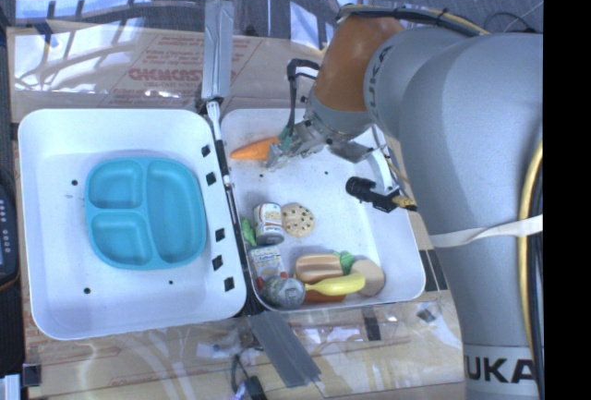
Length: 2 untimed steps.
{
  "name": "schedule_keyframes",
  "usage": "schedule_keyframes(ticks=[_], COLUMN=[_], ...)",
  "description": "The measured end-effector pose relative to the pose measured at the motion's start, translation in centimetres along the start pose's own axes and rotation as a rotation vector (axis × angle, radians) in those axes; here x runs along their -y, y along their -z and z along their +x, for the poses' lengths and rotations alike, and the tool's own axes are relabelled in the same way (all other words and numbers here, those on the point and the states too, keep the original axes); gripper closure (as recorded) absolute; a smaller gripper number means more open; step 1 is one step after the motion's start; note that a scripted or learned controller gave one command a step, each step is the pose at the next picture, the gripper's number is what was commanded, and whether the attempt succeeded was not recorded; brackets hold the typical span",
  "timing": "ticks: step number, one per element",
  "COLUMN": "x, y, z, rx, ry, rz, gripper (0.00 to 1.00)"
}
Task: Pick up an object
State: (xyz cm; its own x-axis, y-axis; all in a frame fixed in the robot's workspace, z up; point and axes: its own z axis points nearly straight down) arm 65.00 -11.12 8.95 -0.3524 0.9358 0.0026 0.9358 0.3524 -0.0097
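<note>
A: Camera view, gripper (277,151) state?
B: Low in the right bin (399,246), upper-centre of frame, tips just beside the orange carrot (251,149). Can't tell the finger gap or any contact.
A: Other objects?
B: Cookie (297,219), can (269,222), banana (338,284) at bin's lower end.

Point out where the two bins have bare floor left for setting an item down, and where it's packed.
Left bin: bare white floor rings the blue divided plate, widest along the near edge. Right bin: an open patch lies between the carrot by the tool at the far end and the cookie. Crowded: the near end, with can, hot dog and banana.
</note>
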Motion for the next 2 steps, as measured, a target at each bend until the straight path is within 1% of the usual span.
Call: schedule_keyframes(ticks=[1,2], x=[2.21,2.24], y=[7.41,8.11], z=[-0.69,-0.53], rx=[0.006,0.003], ry=[-0.034,-0.03], rz=[-0.014,-0.008], gripper=[0.0,1.0])
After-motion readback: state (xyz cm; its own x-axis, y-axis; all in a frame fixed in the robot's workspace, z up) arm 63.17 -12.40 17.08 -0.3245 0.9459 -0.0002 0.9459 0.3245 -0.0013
